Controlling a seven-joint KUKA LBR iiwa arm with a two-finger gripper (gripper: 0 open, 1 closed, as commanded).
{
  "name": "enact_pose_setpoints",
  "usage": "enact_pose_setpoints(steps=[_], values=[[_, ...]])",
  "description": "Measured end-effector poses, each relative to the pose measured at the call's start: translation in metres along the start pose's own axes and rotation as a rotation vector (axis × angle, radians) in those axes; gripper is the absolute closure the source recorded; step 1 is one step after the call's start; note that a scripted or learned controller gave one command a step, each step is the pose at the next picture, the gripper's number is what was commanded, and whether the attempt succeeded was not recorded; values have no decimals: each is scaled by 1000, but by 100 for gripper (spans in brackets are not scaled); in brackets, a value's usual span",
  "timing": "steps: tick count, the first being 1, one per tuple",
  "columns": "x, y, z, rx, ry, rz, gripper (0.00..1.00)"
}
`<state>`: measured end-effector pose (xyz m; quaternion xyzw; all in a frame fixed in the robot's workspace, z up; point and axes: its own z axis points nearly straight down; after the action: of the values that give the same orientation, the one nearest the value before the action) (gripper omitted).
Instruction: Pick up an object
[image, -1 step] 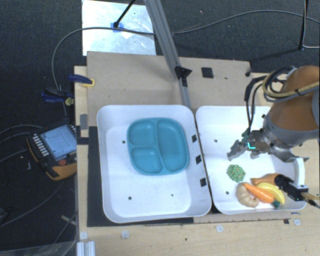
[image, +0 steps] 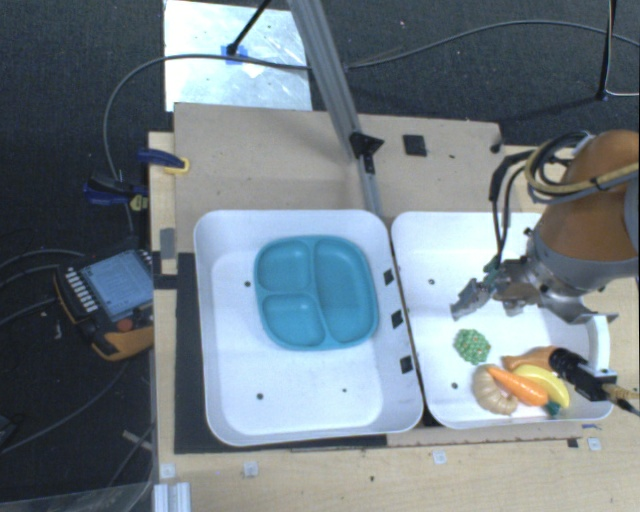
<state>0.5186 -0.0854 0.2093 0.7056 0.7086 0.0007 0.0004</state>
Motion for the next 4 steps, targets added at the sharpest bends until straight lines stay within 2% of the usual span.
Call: enact_pose_setpoints(steps=[2,3,4], values=[[0,-4,85,5,0,4,0],[-4,1,119,-18,-9,6,0],[-6,7,102,-37,-14,6,100]])
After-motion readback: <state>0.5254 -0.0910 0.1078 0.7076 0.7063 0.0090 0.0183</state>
